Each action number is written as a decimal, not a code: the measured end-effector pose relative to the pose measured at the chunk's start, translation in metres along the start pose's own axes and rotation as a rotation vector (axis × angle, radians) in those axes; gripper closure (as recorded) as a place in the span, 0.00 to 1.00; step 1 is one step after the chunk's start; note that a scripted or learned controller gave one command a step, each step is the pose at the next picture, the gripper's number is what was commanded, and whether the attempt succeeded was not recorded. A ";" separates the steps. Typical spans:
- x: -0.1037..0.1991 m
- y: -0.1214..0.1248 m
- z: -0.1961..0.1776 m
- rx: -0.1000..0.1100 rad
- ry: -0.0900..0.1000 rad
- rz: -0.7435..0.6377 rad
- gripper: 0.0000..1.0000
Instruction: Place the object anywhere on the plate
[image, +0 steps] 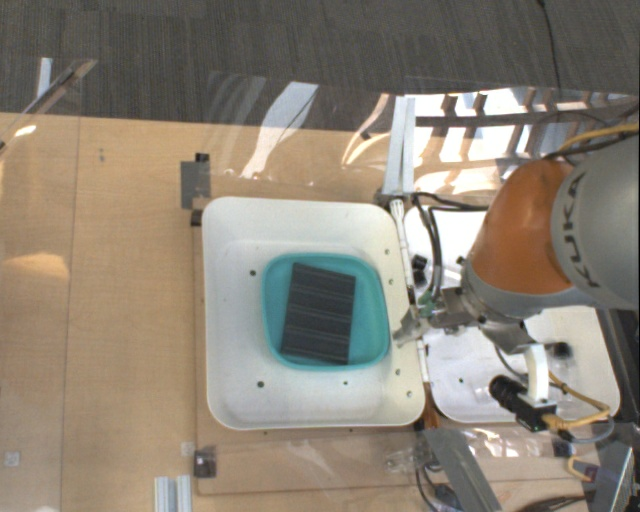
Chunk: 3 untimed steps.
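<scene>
One dark ribbed block (319, 314) is lying flat on the teal plate (373, 330) in the left bin (230, 390), so it looks placed. The tool (425, 318) is hovering over the bins' divide; I cannot tell its grip state.

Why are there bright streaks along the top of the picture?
Camera view: slanting light glares off a clear glossy sheet over the wooden bench; the dark ribbed rectangular block on the teal square plate stays sharp; the grey-and-orange arm looks slightly soft.
</scene>
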<state>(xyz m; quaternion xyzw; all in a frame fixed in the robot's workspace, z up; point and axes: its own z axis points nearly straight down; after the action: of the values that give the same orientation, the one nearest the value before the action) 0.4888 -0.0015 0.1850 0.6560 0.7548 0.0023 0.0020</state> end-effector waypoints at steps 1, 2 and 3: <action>0.046 0.006 0.000 0.001 0.000 0.039 0.00; -0.008 0.020 -0.014 0.001 -0.001 -0.003 0.00; 0.051 0.017 0.000 0.000 0.000 0.047 0.00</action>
<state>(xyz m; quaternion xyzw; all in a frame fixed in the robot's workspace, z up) 0.4990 0.0516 0.1848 0.6735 0.7392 0.0023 0.0017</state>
